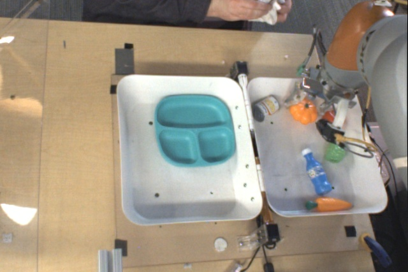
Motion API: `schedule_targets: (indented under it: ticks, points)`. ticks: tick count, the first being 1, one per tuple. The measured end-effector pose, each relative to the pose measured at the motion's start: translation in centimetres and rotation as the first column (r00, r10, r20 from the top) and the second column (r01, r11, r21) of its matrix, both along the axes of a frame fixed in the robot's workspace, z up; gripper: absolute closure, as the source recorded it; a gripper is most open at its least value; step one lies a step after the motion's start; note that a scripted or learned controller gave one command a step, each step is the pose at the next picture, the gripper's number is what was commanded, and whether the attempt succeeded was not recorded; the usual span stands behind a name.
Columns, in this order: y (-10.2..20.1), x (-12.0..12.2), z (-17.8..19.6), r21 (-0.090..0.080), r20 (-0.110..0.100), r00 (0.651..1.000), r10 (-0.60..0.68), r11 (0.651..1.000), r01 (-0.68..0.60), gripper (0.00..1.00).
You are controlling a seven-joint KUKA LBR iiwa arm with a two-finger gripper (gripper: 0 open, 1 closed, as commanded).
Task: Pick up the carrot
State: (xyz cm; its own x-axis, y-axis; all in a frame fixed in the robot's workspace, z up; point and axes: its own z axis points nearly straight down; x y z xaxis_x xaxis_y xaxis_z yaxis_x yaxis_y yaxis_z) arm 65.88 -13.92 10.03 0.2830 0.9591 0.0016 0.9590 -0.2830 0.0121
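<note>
Two white bins are sitting side by side: the left bin (137, 200) and the right bin (287, 207). One teal tray (193, 129) is lying in the left. The right is holding one carrot (328, 204), one blue bottle (317, 172), one can (265, 106), one orange toy (303, 113) and one green thing (335, 153).

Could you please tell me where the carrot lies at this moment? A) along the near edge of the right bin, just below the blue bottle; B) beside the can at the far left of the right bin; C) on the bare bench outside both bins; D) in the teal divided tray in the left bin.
A: the carrot lies flat by the near wall of the right bin, just below the blue bottle and well away from the claw.
</note>
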Motion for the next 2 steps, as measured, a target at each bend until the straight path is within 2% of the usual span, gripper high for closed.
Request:
schedule_targets:
  ticks: [1, 2]
  points:
    - [-0.98, 0.99, -1.31, 0.002, -0.014, 0.897, 0.442, 0.897, -0.442, 1.00]
    - [-0.92, 1.16, -1.23, -0.002, -0.008, 0.897, 0.442, 0.897, -0.442, 0.00]
